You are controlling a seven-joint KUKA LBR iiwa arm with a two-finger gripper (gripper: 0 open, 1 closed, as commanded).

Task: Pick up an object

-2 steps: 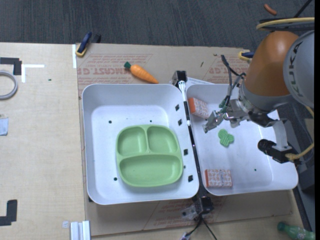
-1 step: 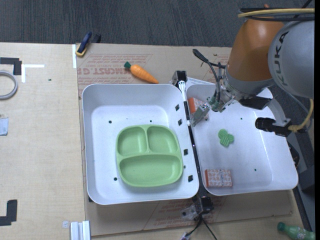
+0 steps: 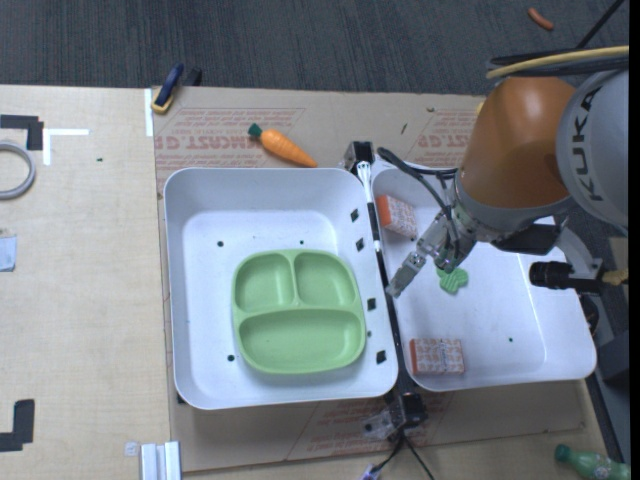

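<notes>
Green divided plate point(image 3: 298, 311) in left bin point(image 3: 190, 268), pincer point(image 3: 412, 270) low over right bin point(image 3: 500, 353), small green object point(image 3: 455, 281) beside it

From my screen, both white bins point(image 3: 190, 268) look like smooth moulded plastic with a soft sheen. The green divided plate point(image 3: 298, 311) in the left bin reads as matt plastic, lightly glossy along its ridges. The worktop point(image 3: 80, 298) looks like pale, matt wood, with a sheet of printed brown cardboard point(image 3: 300, 118) under the bins. The arm's orange band point(image 3: 520, 138) is glossy and smooth. The carrot point(image 3: 283, 145) at the cardboard's far edge appears to be shiny plastic. The floor point(image 3: 300, 18) beyond looks like dark, rough carpet.
</notes>
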